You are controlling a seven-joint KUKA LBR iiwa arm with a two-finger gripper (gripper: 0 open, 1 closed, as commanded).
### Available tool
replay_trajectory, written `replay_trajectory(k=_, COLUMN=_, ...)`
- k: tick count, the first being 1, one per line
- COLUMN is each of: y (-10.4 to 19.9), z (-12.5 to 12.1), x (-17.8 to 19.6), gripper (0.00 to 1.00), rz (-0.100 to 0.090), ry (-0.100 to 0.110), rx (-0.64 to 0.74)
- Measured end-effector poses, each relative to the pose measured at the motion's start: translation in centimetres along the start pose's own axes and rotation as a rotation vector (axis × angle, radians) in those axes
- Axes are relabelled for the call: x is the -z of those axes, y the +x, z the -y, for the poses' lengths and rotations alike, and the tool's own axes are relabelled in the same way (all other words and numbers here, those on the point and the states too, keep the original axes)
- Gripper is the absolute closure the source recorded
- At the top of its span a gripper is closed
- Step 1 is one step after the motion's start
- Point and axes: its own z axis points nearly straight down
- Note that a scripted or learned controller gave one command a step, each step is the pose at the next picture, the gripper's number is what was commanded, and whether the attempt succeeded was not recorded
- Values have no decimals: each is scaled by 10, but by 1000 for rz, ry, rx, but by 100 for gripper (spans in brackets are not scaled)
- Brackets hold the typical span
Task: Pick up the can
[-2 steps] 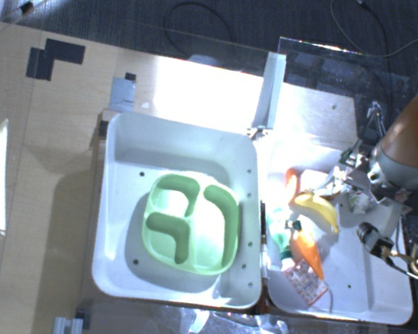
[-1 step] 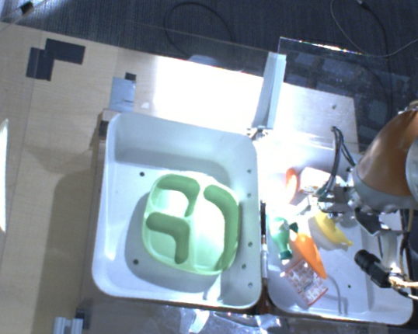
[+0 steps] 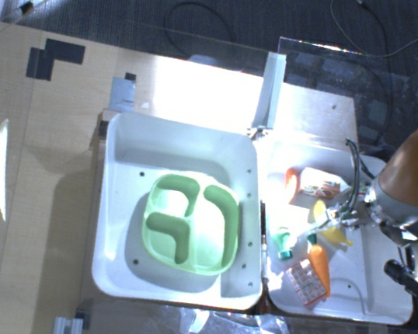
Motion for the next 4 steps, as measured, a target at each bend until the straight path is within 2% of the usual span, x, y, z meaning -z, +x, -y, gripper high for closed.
replay_trajectory(k=1, y=4, z=72, x=1, gripper=0, rz=1, ry=0, rx=-40)
replay_trajectory(k=2, y=-8, z=-27, x=3, gripper=0, rz=-2, ry=4, rx=-153)
replay_trajectory(k=3, y=-6, z=-13, x=0, gripper=0, rz=-1, ry=0, rx=178)
replay_trajectory(k=4, y=22, z=-3, x=1, gripper=0, rz=0, ry=-2, rx=330)
